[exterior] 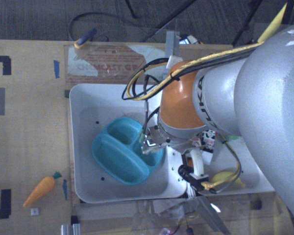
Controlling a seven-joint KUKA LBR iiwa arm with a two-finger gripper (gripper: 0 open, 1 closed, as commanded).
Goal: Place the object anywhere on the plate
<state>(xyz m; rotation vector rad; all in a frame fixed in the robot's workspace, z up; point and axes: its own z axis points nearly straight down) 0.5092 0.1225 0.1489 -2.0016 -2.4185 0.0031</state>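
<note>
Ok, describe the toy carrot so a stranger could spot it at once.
Start at the white bin that holds the blue plate. Look just outside its lower left corner, on the wooden bench: the carrot lies there, orange with a green top.

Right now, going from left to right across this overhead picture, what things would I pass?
Toy carrot on the bench, then the left white bin's wall, then the blue divided plate inside it, then the orange band of the robot arm, then a yellow object in the right bin, partly hidden by the arm.
</note>
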